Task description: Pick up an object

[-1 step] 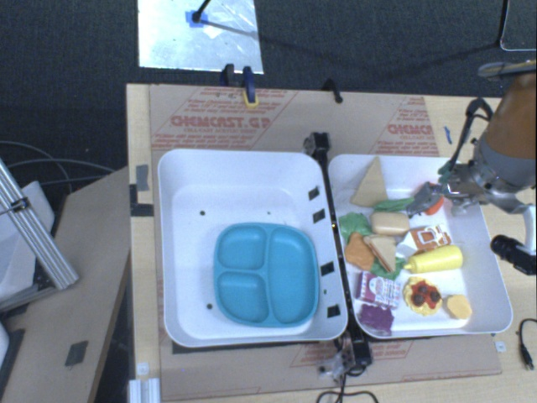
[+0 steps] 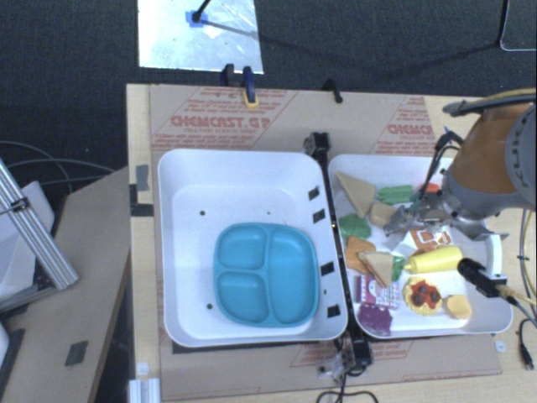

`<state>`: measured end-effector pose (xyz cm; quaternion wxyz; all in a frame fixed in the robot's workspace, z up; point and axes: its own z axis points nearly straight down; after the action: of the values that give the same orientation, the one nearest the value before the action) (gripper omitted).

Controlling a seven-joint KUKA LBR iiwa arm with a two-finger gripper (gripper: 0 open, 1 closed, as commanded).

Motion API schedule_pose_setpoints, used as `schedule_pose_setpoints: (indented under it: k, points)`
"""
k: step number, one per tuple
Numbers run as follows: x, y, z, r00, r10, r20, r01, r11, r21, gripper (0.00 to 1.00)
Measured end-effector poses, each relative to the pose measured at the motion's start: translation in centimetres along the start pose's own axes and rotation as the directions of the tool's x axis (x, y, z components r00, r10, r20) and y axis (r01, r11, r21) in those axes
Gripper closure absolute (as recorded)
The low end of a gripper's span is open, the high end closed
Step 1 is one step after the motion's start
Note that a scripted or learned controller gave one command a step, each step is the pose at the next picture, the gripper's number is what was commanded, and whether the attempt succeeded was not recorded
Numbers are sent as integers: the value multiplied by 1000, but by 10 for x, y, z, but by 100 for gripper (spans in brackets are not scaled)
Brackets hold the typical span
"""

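Note:
The right bin [image 2: 495, 317] holds several toy foods. Among them are a tan wedge [image 2: 357, 193], a green pod [image 2: 394, 195], a green leaf [image 2: 353, 225], a sandwich wedge [image 2: 382, 267], a yellow cob [image 2: 435, 260], a small pizza [image 2: 424, 295] and purple packets [image 2: 370, 291]. My gripper [image 2: 406, 217] hangs low over the middle of this bin, just above a beige piece [image 2: 382, 213] and beside a red and white packet [image 2: 430, 238]. Nothing is visibly lifted.
The left bin [image 2: 180, 225] carries a blue divided plate [image 2: 267, 274]. A black clip rail [image 2: 329, 225] runs between the two bins. The grey and orange arm [image 2: 495, 162] covers the right bin's far right corner. A yellow piece [image 2: 458, 306] lies near its front right.

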<state>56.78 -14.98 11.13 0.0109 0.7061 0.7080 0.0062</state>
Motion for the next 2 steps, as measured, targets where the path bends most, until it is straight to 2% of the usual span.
schedule_pose_setpoints:
  k: [1, 2]
  points:
    - [-5, -10, 6, 1000, -5, 5, 5, 1000, -11, 0]
    - [68, 16, 23, 1000, -7, -4, 7, 1000, 9, 0]
